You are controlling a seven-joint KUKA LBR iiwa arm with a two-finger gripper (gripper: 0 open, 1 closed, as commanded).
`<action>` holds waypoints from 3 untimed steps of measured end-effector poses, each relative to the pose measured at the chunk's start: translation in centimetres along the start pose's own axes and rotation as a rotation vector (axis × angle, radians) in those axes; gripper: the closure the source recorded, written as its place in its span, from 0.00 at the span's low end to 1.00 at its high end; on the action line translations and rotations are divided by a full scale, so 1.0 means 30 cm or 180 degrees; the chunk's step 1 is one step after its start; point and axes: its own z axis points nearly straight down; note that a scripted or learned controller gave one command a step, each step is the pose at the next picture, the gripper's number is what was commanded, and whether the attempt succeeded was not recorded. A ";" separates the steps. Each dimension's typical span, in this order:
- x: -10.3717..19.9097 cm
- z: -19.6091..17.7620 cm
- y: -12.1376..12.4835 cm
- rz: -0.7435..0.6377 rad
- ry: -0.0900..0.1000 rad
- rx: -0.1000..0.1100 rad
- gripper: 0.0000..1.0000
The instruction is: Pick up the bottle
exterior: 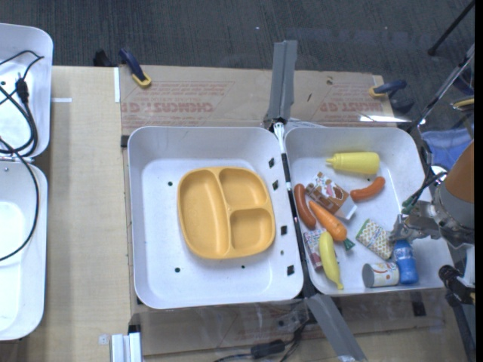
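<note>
One blue bottle sits directly beneath the jaws, touching.

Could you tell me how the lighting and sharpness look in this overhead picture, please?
Camera view: soft, even light with faint shadows under the yellow divided plate; the white bin looks bright but keeps detail; the gripper near the blue bottle looks slightly soft.

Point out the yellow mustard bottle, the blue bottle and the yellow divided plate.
yellow mustard bottle [353, 162], camera view, middle of its body.
blue bottle [405, 264], camera view, its blue body below the tool.
yellow divided plate [198, 206], camera view, floor of its large left compartment.
</note>
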 end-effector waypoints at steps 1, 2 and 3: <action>0.037 0.016 0.120 -0.0997 -0.0054 -0.0028 1.00; 0.152 -0.321 -0.044 -0.1097 -0.0037 0.0014 1.00; 0.153 -0.339 -0.041 -0.1101 -0.0035 0.0034 1.00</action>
